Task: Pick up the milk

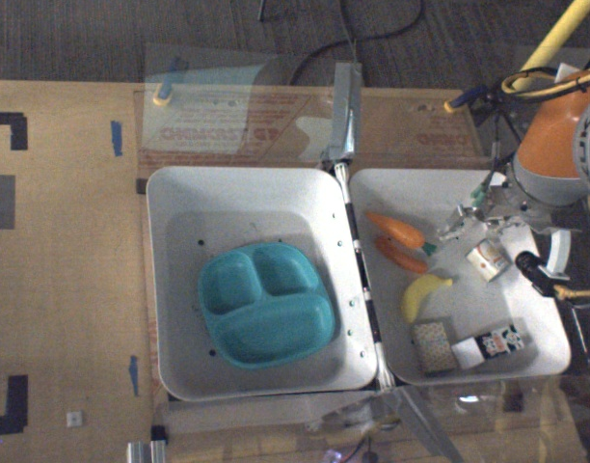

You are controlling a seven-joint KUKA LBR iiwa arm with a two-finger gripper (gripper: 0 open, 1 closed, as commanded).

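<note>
Gripper (483, 222) hangs over the upper part of the right bin (555, 355); jaw state cannot be told from this view. Just beside it: two carrots (401, 239), then a banana (422, 295). Milk carton (488, 346) lies on its side near the bin's front wall, touching a speckled block (433, 345). Advice: travel toward the front wall, align the jaws across the carton's narrow width, descend clear of the block.
</note>
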